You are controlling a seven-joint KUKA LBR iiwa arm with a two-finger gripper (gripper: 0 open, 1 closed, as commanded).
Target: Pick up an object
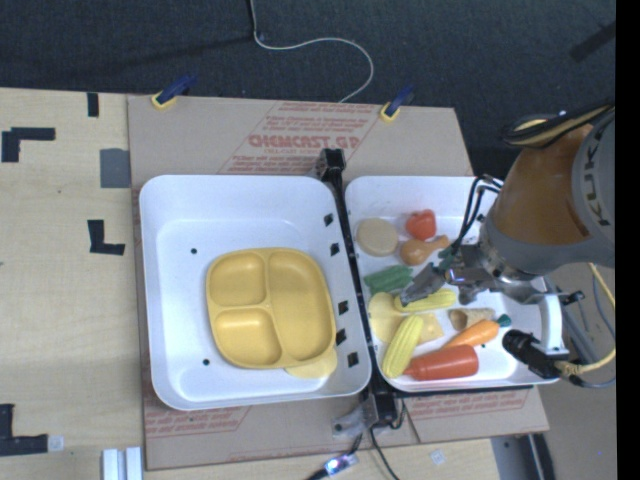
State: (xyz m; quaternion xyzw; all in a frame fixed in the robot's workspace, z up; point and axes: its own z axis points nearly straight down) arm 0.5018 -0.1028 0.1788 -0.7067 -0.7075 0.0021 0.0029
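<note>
Grey fingers of the gripper look spread, gripping nothing, low in the right bin over crowded toy food. Just below them lies the corn cob; the green piece touches their left side. They may wedge between neighbours and slip off. Carrot and red sausage lie lower right; the yellow tray sits well left.

The grey arm reaches in from the right, its orange band broad above the wrist. The wrist bends down and leftward, ending in the gripper, which sits low with its dark fingers pointing left. They seem slightly parted, though the slanted view leaves that unclear.
</note>
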